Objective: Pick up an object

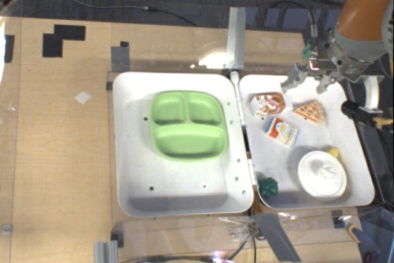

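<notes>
My gripper (309,83) hangs over the far edge of the right bin (363,160), its two fingers spread apart with nothing between them. Just below it lie an orange pizza-slice toy (309,112) and a brown-and-white snack packet (268,104). A small red, white and blue carton (282,131) lies near the bin's middle. A white round lid or bowl (321,173) sits at the near right, with a small yellow piece (333,152) beside it. A dark green object (268,186) rests in the near left corner.
The left bin (132,132) holds a green divided plate (187,124). A metal post (236,34) stands at the far side between the bins. Cables run behind the right bin near the arm's orange band (364,6).
</notes>
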Robot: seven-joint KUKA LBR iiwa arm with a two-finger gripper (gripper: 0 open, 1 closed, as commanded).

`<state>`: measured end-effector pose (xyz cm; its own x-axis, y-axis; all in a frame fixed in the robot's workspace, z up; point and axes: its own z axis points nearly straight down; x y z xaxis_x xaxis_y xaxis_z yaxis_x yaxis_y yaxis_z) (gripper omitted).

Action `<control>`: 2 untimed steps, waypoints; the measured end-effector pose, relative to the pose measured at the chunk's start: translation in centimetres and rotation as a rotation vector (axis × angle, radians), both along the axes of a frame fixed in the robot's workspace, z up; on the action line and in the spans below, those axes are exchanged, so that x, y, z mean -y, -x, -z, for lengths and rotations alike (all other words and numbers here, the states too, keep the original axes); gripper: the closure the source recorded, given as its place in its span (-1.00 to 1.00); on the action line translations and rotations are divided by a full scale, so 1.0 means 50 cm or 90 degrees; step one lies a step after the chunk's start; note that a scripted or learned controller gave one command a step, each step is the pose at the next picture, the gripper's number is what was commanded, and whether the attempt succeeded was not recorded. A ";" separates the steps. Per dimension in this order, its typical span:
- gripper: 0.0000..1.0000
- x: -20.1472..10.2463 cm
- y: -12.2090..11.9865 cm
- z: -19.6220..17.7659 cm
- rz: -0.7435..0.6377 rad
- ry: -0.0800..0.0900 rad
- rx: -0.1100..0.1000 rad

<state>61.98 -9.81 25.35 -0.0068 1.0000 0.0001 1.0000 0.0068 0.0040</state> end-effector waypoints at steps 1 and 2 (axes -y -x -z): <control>-1.00 -0.029 0.095 0.235 -0.027 0.000 -0.001; 1.00 -0.030 0.091 0.211 -0.027 0.000 0.003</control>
